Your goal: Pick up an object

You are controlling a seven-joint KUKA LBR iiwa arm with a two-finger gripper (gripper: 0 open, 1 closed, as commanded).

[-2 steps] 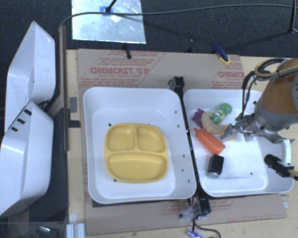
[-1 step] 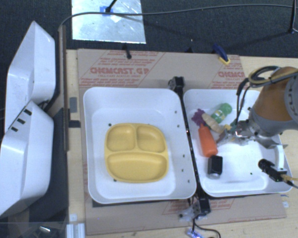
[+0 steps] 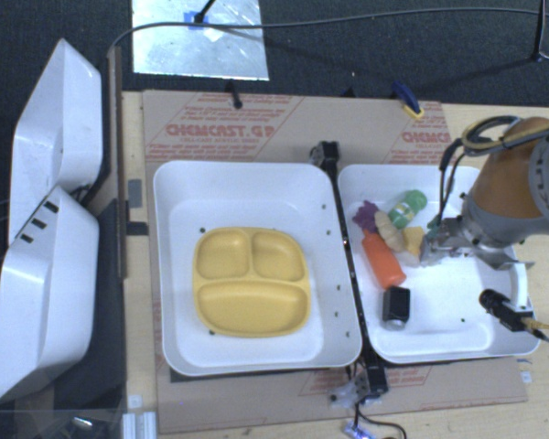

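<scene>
The right bin (image 3: 457, 327) holds a small pile of toys: an orange carrot-shaped piece (image 3: 382, 259), a green bottle-like piece (image 3: 406, 207), a purple piece (image 3: 366, 215), pale yellow pieces (image 3: 404, 240) and a black block (image 3: 396, 305). My gripper (image 3: 432, 249) hangs low over this bin, right beside the pale yellow pieces at the pile's right edge. The grey and orange arm (image 3: 512, 190) reaches in from the right and covers the gripper's upper part.
The left bin (image 3: 247, 176) carries a yellow divided plate (image 3: 252, 279). Two white containers (image 3: 46, 227) stand off the bench at the left. A black clamp (image 3: 326, 153) sits between the bins at the back, and cables run across the dark floor.
</scene>
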